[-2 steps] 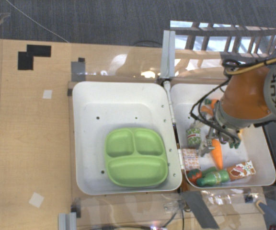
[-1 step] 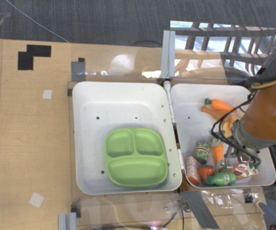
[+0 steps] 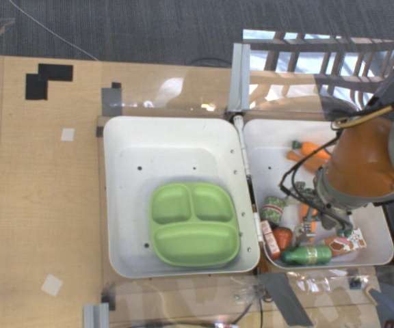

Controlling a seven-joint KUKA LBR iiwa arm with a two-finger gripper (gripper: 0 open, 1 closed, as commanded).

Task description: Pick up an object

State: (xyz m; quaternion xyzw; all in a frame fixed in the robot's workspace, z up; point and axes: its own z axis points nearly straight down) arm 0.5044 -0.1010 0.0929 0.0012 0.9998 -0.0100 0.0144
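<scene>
My gripper is low in the right bin, beneath the orange wrist band, among the small objects. Just left of it stands a green-and-white can. Below it lie a red tomato-like item and a green bottle on its side. A colourful carton lies at its lower right. An orange carrot lies further back, partly behind the arm. I see no object lifted off the bin floor.
The left bin holds a green divided plate in its front half. A narrow red-and-white packet leans by the wall between the bins. A metal frame stands behind the right bin.
</scene>
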